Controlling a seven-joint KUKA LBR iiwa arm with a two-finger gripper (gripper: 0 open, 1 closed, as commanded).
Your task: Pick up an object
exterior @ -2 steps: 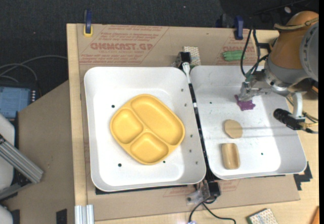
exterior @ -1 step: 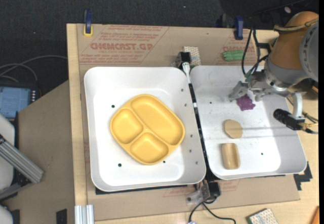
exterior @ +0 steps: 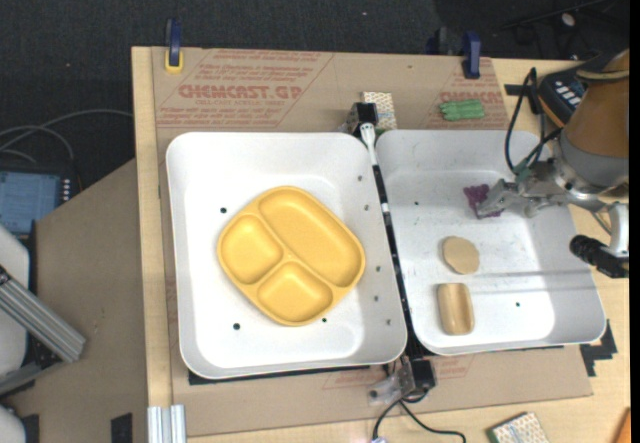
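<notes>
Counting, we find one yellow tray point(exterior: 290, 255), two tan pieces point(exterior: 461, 255), one purple item point(exterior: 478, 199); tool point(exterior: 497, 196) state indeterminable.

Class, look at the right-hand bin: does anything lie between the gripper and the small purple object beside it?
Nothing visible does. The gripper sits right at the small purple object in the right white bin. The round tan disc and the tan rounded block lie nearer the camera, off that line.
</notes>
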